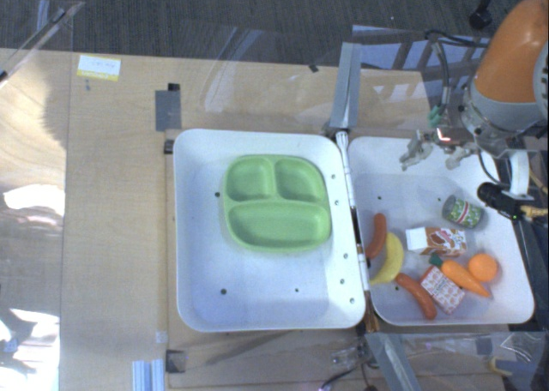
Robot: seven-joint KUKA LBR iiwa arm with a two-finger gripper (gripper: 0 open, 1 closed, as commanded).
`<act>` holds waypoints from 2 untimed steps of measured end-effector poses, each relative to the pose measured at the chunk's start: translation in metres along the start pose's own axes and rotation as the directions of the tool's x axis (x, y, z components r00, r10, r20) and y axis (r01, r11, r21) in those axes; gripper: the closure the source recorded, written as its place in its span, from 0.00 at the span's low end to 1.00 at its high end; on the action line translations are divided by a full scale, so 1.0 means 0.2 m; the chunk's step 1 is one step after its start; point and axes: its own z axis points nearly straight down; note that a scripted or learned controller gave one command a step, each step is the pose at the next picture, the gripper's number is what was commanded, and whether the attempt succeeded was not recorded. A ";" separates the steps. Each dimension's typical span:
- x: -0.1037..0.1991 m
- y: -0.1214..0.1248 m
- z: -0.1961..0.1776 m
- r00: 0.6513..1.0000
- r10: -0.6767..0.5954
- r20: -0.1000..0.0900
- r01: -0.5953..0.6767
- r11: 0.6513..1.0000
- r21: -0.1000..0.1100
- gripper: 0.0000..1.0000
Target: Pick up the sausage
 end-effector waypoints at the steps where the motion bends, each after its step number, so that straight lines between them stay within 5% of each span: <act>1: -0.03 -0.22 0.65 0.980 -0.199 0.002 0.199 0.980 -0.006 0.00; 2: -0.34 -0.44 0.65 0.965 -0.261 0.006 0.261 0.965 -0.006 0.00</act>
